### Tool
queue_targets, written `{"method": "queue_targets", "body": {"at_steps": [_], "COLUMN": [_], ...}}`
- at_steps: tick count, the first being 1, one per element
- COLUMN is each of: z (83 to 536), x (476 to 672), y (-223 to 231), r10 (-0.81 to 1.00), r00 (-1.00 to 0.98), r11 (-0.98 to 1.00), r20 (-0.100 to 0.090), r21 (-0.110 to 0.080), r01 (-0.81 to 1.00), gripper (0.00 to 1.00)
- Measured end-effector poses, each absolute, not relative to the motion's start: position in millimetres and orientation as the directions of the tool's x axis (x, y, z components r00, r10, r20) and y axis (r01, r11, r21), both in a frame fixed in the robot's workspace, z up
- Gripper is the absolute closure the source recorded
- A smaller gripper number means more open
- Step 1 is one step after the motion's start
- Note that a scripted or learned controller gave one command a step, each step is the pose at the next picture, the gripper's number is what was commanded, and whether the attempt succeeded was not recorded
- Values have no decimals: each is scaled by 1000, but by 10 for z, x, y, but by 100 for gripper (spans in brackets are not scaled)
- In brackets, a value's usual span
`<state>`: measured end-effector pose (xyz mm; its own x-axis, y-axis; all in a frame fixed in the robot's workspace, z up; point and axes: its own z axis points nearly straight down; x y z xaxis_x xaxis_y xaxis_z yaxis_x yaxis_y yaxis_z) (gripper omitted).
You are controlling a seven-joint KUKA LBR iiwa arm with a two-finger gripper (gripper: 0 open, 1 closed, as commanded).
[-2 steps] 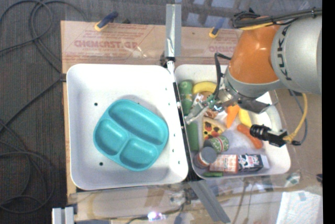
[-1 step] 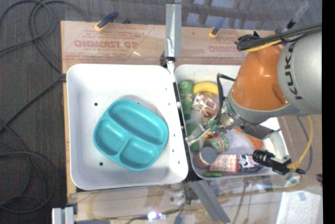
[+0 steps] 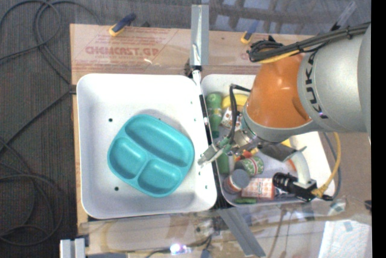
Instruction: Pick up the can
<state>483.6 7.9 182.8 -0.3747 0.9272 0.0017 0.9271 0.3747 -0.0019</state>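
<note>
Closest to the eye up above is my own arm [image 3: 283, 100], the fat orange and grey part; it hangs over the right bin [image 3: 226, 78] and hides a lot of what lies there, so I can talk about just the bits that peek out.

What I want is the can [image 3: 258, 188]; I think it is the one with the red and white paper on it, lying on its side by the near wall of the right bin, with its grey round end turned to the left; I guess it lies flat because it sits in a heap with other things, and a can on its side may roll when it is pushed. Just above it is a small round thing [image 3: 252, 164] with green and red on it; the two look as if they touch, but I cannot be sure.

My pincer [image 3: 216, 153] is up and to the left of the can, close to the rim between the two bins; it is not on the can; I cannot tell how wide it is or if it has hold of anything. I think it needs to go right and toward the near wall to reach the can.

Further up, a green bottle [image 3: 214, 105] stands by that same rim with a yellow thing [image 3: 237, 100] next to it; they are packed close, so there is little room to reach in.

Across the rim, the left bin [image 3: 87, 130] holds a teal plate [image 3: 151, 154] with three hollows; it is well apart from the can and is no part of my job.
</note>
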Motion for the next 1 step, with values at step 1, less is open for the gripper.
{"method": "queue_targets", "body": {"at_steps": [1], "z": [1830], "x": [4835], "y": [-174], "r10": [927], "r00": [-376], "r11": [376], "r20": [1], "r21": [-2], "r01": [927], "gripper": [0]}}
